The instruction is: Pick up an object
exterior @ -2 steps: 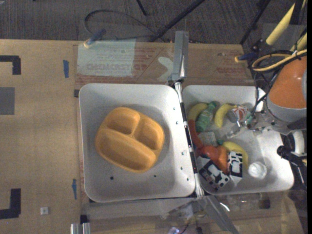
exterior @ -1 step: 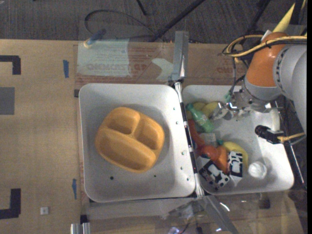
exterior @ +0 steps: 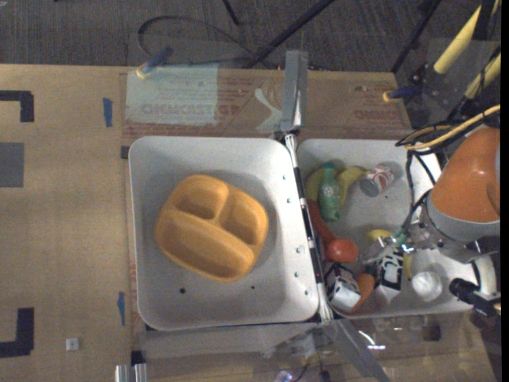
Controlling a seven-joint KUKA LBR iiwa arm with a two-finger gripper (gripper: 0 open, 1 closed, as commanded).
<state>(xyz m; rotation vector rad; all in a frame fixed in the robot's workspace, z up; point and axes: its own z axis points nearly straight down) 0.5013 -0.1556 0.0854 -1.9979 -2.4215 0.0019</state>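
Observation:
The right bin (exterior: pixel 358 213) holds several small objects. A green bottle (exterior: pixel 329 191) lies beside a yellow banana (exterior: pixel 350 177) and a small can (exterior: pixel 377 180) at the far side. A red tomato-like piece (exterior: pixel 342 251), an orange carrot (exterior: pixel 365 286), a black-and-white carton (exterior: pixel 343 290) and a white cup (exterior: pixel 425 284) sit nearer the front. My gripper (exterior: pixel 391 263) hangs low over the front right of this bin, among the objects, below the orange-banded wrist (exterior: pixel 469 189). Its tip is hard to make out against the clutter.
The left bin (exterior: pixel 159 285) carries a large orange divided plate (exterior: pixel 211 226). A metal divider (exterior: pixel 306 229) runs between the two bins. A long red item (exterior: pixel 318 221) lies along the right bin's left wall. Cables (exterior: pixel 429 138) hang over the right bin's far right corner.

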